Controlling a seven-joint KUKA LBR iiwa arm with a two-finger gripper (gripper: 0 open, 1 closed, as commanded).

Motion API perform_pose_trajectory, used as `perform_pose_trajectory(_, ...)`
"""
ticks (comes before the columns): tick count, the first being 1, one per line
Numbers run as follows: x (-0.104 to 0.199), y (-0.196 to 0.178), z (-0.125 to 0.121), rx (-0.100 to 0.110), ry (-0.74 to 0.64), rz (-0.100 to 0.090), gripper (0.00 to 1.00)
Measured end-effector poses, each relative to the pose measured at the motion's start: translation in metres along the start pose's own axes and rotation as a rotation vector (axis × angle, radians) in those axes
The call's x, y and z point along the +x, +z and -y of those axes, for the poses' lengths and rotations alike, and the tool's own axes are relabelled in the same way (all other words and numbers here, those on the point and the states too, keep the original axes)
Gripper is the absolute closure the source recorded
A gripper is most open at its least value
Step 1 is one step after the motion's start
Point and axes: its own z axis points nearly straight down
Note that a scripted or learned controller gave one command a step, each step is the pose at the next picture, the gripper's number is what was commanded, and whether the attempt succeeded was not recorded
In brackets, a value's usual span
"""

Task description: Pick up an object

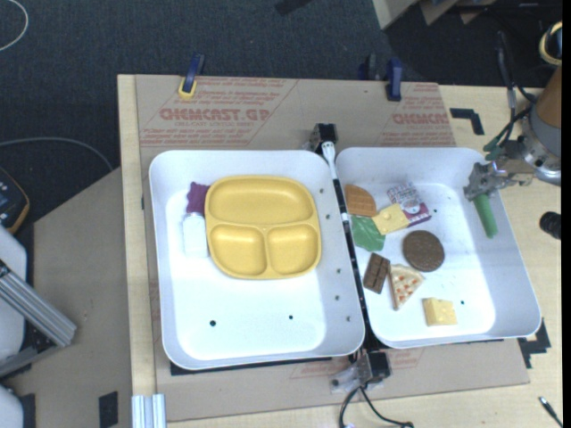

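Desk [268, 105] carries two shallow white plastic bins side by side on a brown printed board.

Left bin [169, 266]: a yellow three-compartment plastic plate [263, 224] sits in its upper half. A purple flat piece [195, 196] shows at the plate's upper left edge, partly under it; a white bottle-like item [194, 234] lies just beside the plate's left side.

Right bin [508, 275]: a cluster of toy food pieces in its left and middle part. Tan bread-like slice [360, 201] near the upper left; green leaf-shaped piece [367, 234] below it; pale yellow wedge [392, 219] touching the leaf's right side; small printed packet [406, 199] above that. Round brown cookie-like disc [423, 250] mid-bin; dark brown chocolate bar piece [376, 273] to its lower left; pizza-slice triangle [404, 285] just beside the bar; yellow cheese cube [439, 311] toward the lower edge.

Claw [484, 194] hangs over the right bin's upper right rim, arm entering from the right. A long green stick-shaped object [486, 216] hangs straight down from it, its top end pinched between the fingers, well apart from the food cluster.
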Motion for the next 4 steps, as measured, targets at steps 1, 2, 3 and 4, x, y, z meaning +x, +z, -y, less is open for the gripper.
perform_pose_trajectory(1,0.0,-0.031,-0.001,0.001,0.0,0.0,1.0)
perform_pose_trajectory(2,0.055,-0.036,0.024,0.009,-0.004,-0.006,1.0)
perform_pose_trajectory(3,0.107,-0.032,0.051,0.011,-0.003,-0.006,1.0)
perform_pose_trajectory(4,0.166,-0.038,0.069,0.01,-0.006,-0.007,1.0)
